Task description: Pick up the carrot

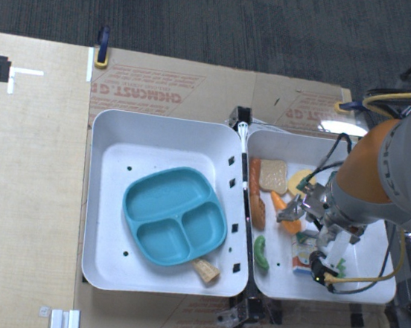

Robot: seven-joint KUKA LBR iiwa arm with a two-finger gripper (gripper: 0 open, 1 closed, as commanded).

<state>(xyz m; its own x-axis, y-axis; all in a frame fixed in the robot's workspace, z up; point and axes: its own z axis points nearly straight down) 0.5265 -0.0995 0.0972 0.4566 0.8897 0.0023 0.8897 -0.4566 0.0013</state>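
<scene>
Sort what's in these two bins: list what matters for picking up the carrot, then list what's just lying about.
For the job:
- carrot, in the right bin
- gripper, right over the carrot

Just lying about:
- blue divided plate in the left bin
- tan chunk by the plate
- bread slice
- hot dog
- green pepper

Two white bins sit side by side: the left bin holds a blue divided plate with a tan chunk at its edge, while in the right bin the gripper hangs over the carrot, beside a bread slice and a green pepper.
</scene>
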